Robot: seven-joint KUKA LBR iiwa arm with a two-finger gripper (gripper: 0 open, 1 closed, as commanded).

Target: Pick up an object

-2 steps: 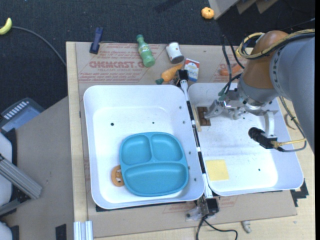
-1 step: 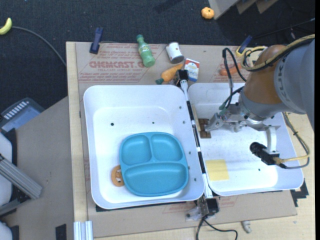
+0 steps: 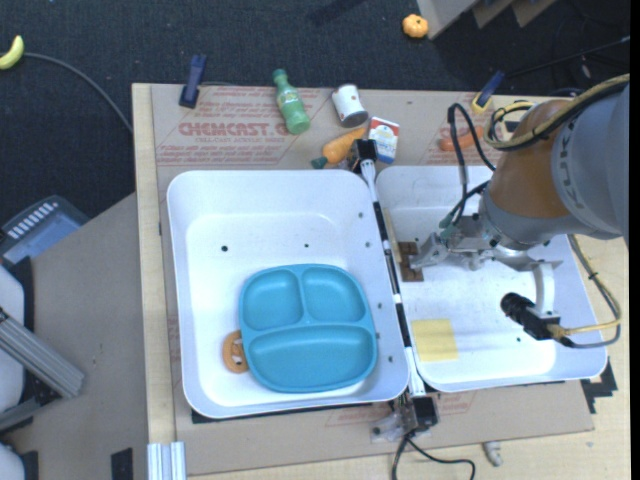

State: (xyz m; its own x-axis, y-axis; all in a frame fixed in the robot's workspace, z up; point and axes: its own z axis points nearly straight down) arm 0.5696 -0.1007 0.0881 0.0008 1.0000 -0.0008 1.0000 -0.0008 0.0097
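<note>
My gripper hangs low over the left side of the right bin, beside the divider between the bins. Its tip is at a small brown object that lies against the bin's left wall; I cannot tell whether they touch. A flat yellow square lies on the bin floor below the gripper, apart from it. In the left bin a blue divided plate rests, with a small brown piece poking out from under its left edge.
Behind the bins on the board lie a green bottle, a white can, a carrot, a small carton and a blue clip. The arm's orange band and cables hang over the right bin's back.
</note>
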